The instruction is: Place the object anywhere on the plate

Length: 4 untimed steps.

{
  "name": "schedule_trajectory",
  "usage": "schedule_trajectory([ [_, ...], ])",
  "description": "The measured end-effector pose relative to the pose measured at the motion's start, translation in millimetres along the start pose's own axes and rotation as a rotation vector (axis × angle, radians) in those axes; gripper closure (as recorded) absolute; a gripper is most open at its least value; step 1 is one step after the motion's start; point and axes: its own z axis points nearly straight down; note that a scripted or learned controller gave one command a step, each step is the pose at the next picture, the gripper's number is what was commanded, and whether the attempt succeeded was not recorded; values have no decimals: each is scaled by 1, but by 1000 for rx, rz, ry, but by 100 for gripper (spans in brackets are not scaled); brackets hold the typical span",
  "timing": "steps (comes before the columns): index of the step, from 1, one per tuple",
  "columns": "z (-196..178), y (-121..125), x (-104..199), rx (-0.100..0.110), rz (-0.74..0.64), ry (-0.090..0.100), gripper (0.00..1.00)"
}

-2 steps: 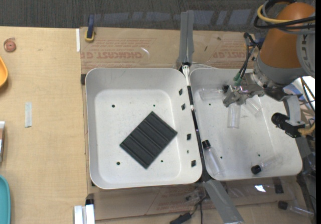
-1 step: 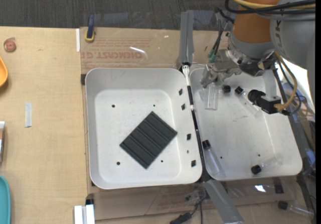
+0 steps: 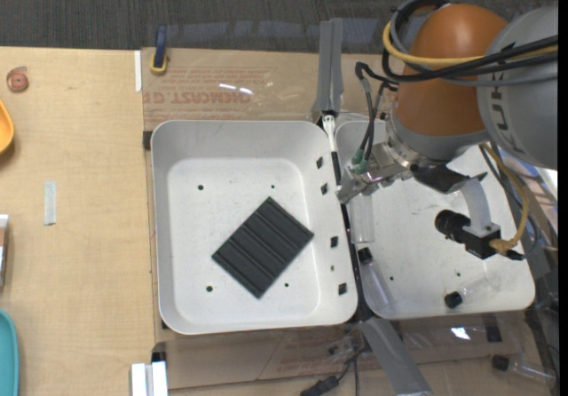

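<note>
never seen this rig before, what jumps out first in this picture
The dark ribbed plate lying at a slant in the middle of the left bin stands out against the white. Next comes the arm's big orange band, looming over the right bin.

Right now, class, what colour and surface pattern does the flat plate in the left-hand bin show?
The plate is dark grey to black, with parallel ridges running along it, as seen in the camera view.

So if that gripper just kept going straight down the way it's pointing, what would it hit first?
Probably the floor of the right bin, near its left wall. The gripper hangs over that spot, though depth is hard to judge. The dark ridged plate lies in the left bin.
</note>
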Motion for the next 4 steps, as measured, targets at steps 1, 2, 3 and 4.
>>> schedule_trajectory([
  [1,72,-12,89,0,-302,1,100],
  [2,86,27,67,-2,-803,0,100],
  [3,46,120,44,-6,-1109,-4,100],
  [4,-192,94,23,-5,-1249,-4,100],
])
